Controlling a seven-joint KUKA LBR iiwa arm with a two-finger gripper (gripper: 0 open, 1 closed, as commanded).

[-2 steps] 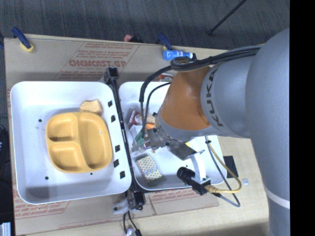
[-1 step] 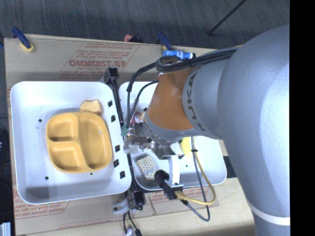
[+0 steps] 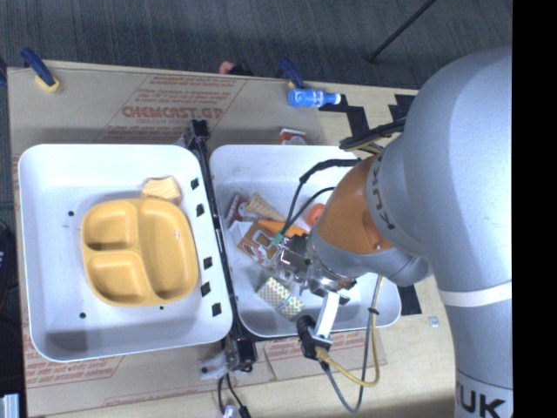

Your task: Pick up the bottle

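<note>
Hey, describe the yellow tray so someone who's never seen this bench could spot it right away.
Start at the left white bin, the one away from the arm. The yellow tray lies flat in the middle of it, rounded and split into three compartments. A small tan piece sits at its far edge; the tray is by far the bigger and plainly yellow.

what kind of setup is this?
Looks like a robot lab picking bench, not a home or kitchen. Two white bins sit side by side on a board held by blue clamps, and a grey arm reaches over the right-hand bin's clutter.
</note>
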